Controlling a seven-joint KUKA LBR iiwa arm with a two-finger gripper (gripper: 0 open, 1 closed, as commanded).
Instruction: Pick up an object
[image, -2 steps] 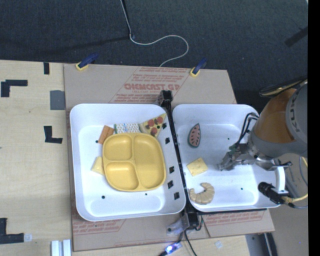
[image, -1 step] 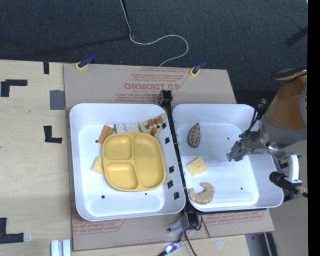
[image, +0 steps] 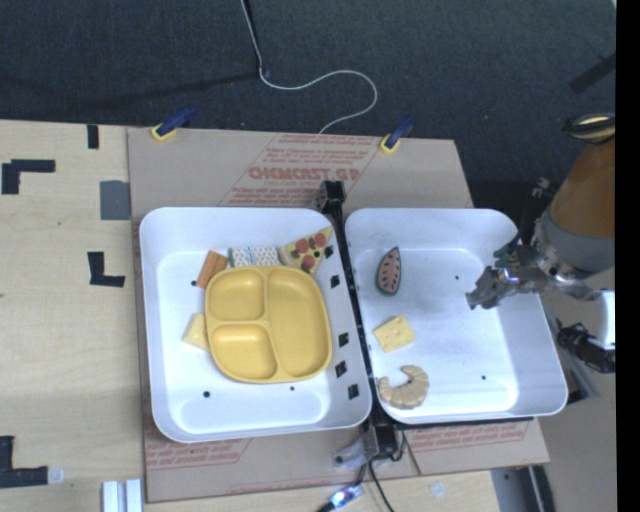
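Observation:
In the right bin lie a watermelon slice, a yellow cheese wedge and a tan croissant. The gripper hangs over the right side of this bin, well to the right of all three items, with nothing visible between its fingers. The left bin holds a yellow divided plate, with a pizza slice, an orange piece and a pale yellow piece partly tucked around its edges.
Both bins rest on a cardboard sheet held by clamps at the back. A black divider runs between the bins. A white cable loops across the dark floor behind.

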